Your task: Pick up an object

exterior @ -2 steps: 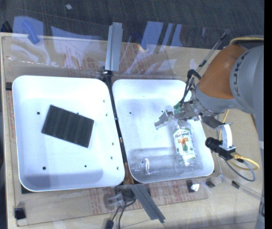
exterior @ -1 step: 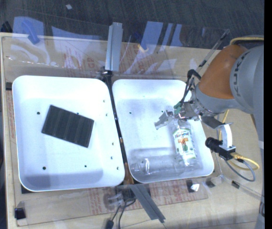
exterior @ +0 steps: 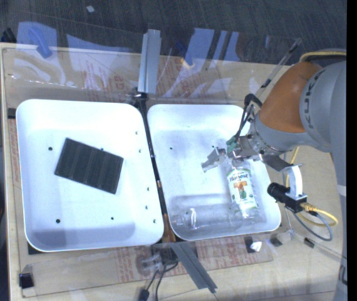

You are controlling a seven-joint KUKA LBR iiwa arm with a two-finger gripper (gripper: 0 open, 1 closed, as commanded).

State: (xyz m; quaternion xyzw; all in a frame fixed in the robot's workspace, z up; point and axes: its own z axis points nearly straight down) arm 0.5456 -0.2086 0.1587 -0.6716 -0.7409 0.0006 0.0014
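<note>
A black ribbed rectangular pad (exterior: 89,165) lies flat in the left bin (exterior: 34,121), turned a little askew. In the right bin (exterior: 178,121) a clear bottle with a white, green and orange label (exterior: 242,190) lies near the right wall. A clear, unlabelled bottle (exterior: 203,217) rests on its side along the front wall. My gripper (exterior: 215,160) hangs low over the middle of the right bin, just up and left of the labelled bottle's top. I see nothing held in it.
The grey arm with its orange band (exterior: 291,102) reaches in over the right bin's right wall. A grey divider post (exterior: 148,61) stands behind the seam between the bins. A yellow cable (exterior: 319,217) loops on the bench to the right.
</note>
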